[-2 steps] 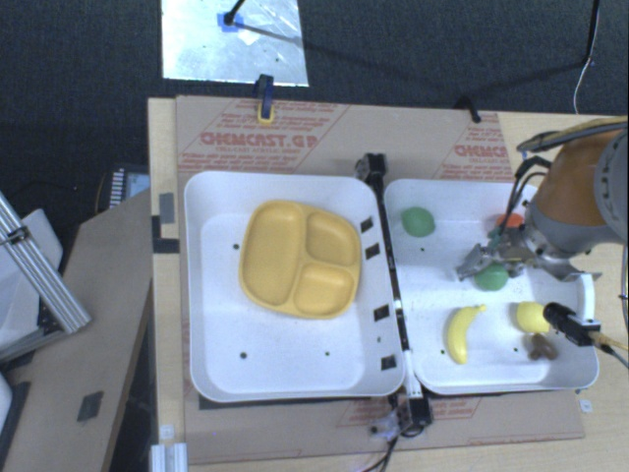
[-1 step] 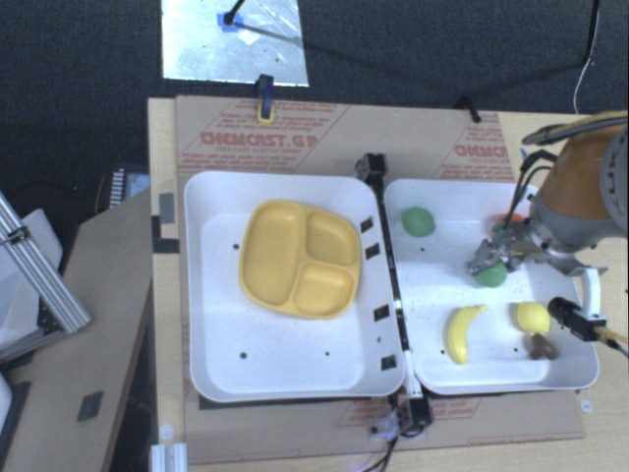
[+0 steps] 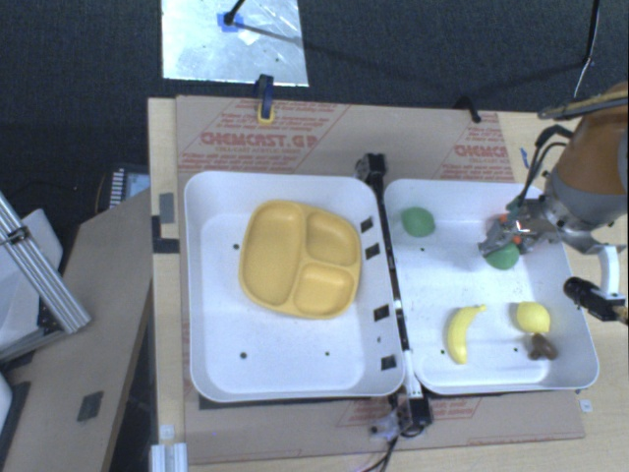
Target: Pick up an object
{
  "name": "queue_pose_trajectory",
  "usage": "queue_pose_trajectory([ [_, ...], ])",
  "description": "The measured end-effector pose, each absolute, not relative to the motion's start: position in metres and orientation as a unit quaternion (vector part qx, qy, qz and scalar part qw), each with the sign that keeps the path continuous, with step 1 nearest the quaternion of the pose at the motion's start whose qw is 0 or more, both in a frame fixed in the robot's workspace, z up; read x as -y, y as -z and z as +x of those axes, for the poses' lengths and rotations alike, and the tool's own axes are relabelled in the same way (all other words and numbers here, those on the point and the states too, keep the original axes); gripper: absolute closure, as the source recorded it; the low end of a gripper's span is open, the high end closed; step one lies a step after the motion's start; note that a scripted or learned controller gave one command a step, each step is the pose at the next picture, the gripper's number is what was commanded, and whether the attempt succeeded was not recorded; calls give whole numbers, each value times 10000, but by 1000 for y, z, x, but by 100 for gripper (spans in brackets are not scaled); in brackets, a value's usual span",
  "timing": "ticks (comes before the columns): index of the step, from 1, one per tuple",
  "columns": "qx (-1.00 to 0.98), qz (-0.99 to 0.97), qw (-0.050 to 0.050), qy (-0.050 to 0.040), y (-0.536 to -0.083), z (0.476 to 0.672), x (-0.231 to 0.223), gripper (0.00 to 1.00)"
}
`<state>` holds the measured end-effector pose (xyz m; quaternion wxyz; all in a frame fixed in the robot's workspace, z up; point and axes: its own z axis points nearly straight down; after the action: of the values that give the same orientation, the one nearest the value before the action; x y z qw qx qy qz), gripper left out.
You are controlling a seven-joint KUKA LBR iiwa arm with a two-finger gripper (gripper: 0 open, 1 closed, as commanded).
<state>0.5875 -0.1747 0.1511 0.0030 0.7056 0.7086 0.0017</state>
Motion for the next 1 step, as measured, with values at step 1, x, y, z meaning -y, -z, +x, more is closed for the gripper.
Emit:
queue_pose_trajectory([
  [1,-7090,7052,35,-21,-211,595,167,100],
])
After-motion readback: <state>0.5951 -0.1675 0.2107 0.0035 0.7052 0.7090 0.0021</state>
